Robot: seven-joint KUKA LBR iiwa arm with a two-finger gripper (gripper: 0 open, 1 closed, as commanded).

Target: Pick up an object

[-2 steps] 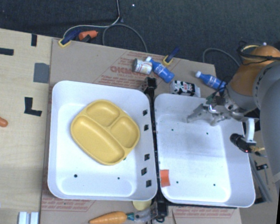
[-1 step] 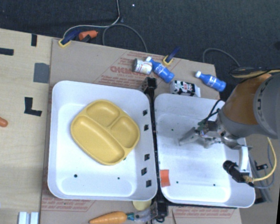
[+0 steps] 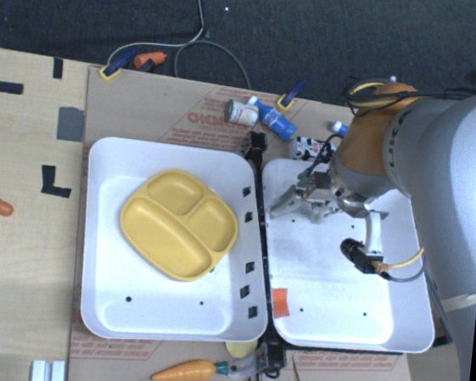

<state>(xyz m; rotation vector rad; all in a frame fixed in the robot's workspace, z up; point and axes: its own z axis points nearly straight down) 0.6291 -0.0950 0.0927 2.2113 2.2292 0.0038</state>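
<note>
Pincer (image 3: pixel 292 202) sits low in the right bin (image 3: pixel 334 324), near its upper-left corner; cannot tell its state, nothing visibly gripped. Candidate objects: yellow tray (image 3: pixel 179 223) in the left bin (image 3: pixel 98 297), small orange piece (image 3: pixel 279 302) below the pincer. Pick not done; grasp and lift remain.

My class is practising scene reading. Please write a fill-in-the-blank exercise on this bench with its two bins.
1. The yellow plate lies in the ____ bin of the view.
2. The plate has ____ compartments.
3. The carrot lies on the bench below the left bin, ____ the bins.
4. The end effector is over the ____ bin of the view.

Missing words: left; three; outside; right
</note>
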